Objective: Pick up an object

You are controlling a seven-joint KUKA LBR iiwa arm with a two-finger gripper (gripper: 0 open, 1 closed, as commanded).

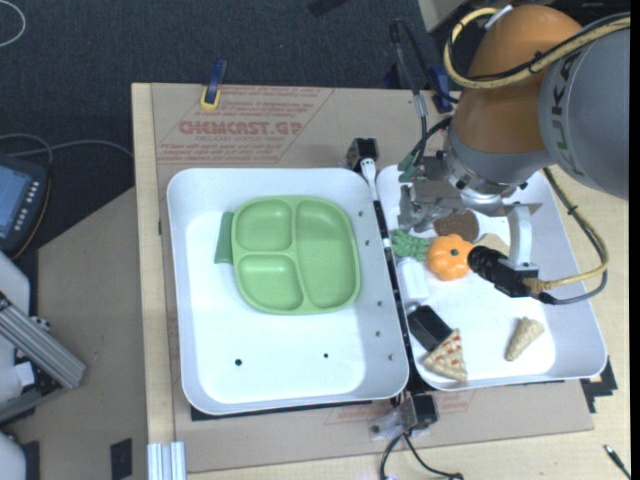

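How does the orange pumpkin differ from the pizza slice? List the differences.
The pumpkin is round and orange; the pizza slice is a flat tan wedge with red spots. The pumpkin sits by the gripper; the pizza slice lies at the near edge. Both lie in the right bin.

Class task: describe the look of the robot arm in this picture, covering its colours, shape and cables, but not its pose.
The arm has a rounded, smooth grey body with a bulging orange band above the wrist. A yellow-and-black cable loops over the orange part, and more dark cables run past the wrist. Below sits a grey metal wrist block leading to the gripper.
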